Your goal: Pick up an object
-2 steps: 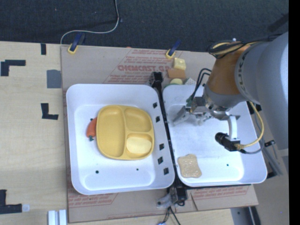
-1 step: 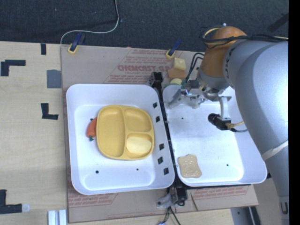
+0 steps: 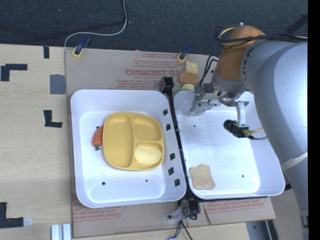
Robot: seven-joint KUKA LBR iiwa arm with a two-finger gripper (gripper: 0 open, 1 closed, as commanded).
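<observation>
- Where the picture's left half shows the left bin (image 3: 85, 184), a yellow divided plate (image 3: 133, 140) lies flat near its middle, with a pale yellow rounded object (image 3: 148, 154) resting in the plate's lower right compartment.
- Just beside the plate's left edge, an orange-red object (image 3: 97, 136) peeks out, partly hidden under the rim.
- At centre, a row of black clips (image 3: 172, 143) runs down the seam where the two bins meet.
- In the right bin (image 3: 265, 181), a flat beige piece with a rough outline (image 3: 202, 177) lies near the lower left corner, well apart from the gripper.
- Above the right bin's upper left corner, a tan block (image 3: 189, 74) and a small pale round thing (image 3: 187, 88) sit on the cardboard outside the bins.
- In the upper part of the right bin, the gripper (image 3: 199, 106) hangs low near the left wall; whether the jaws are spread or pressed together cannot be told.
- The grey arm (image 3: 280, 94) with its orange band (image 3: 231, 59) takes up the right of the frame.
</observation>
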